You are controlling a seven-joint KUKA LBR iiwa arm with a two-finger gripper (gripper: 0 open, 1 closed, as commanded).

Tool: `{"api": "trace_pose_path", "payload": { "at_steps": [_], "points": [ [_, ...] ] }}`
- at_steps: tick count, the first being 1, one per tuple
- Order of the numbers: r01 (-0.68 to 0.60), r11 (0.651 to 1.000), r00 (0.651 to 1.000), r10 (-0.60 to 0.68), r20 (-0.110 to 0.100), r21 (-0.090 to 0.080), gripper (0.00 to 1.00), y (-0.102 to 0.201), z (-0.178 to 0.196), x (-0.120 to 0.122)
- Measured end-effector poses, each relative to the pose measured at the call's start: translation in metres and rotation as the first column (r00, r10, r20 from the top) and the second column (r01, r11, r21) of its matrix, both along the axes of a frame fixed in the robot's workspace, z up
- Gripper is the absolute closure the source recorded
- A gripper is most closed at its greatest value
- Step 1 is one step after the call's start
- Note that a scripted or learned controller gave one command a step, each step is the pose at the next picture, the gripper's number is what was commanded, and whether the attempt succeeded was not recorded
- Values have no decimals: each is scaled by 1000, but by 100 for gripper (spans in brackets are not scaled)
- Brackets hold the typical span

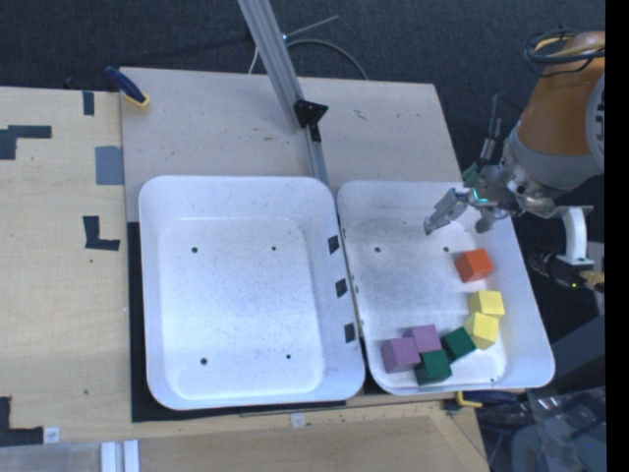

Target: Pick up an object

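My gripper (458, 216) hangs over the upper right part of the right bin (393, 264), its two grey fingers spread open with nothing between them. An orange block (474, 265) lies just below and to the right of the fingers, apart from them. Lower in the same bin sit two yellow blocks (485, 317), two green blocks (444, 355) and two purple blocks (411, 347), clustered near the bin's front right corner.
The left bin (236, 293) stands beside the right one. A slanted metal pole (280, 62) runs from the top down to the gap between the bins. Wooden bench surface surrounds both bins.
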State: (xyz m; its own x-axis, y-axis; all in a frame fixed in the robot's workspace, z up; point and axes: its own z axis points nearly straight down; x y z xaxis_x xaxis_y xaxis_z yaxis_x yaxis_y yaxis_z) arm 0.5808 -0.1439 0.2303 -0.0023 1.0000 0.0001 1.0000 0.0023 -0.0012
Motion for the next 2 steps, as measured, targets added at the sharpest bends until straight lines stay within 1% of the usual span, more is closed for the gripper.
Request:
{"api": "trace_pose_path", "payload": {
  "at_steps": [1, 2],
  "points": [
    [5, 1000, 1000, -5, -8, -1, 0, -43, -82, -4],
    [0, 1000, 1000, 0, 0, 0, 100, -40, -67, -1]
  ]
}}
